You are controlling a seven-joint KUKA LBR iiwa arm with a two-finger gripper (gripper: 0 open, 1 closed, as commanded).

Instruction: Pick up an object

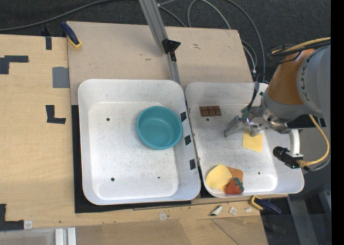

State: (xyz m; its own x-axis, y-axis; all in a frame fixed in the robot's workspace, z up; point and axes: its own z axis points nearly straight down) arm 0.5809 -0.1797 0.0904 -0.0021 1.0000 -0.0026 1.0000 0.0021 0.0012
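My gripper [244, 125] hangs low over the middle of the right bin [269, 91], at the end of the grey arm with its orange band [285, 83]. A pale yellow square slice [253, 142] lies just below and to the right of it, very close. A brown chocolate bar [210, 111] lies to its upper left. At the bin's front sit a yellow round piece [217, 177], an orange piece [236, 173] and a red strawberry [233, 187], bunched together. Nothing shows as held.
A teal bowl [159, 127] stands in the left bin [107, 174], near the shared wall. A slanted metal pole [156, 15] rises behind the bins. Cables [236, 13] run across the dark floor at the back right.
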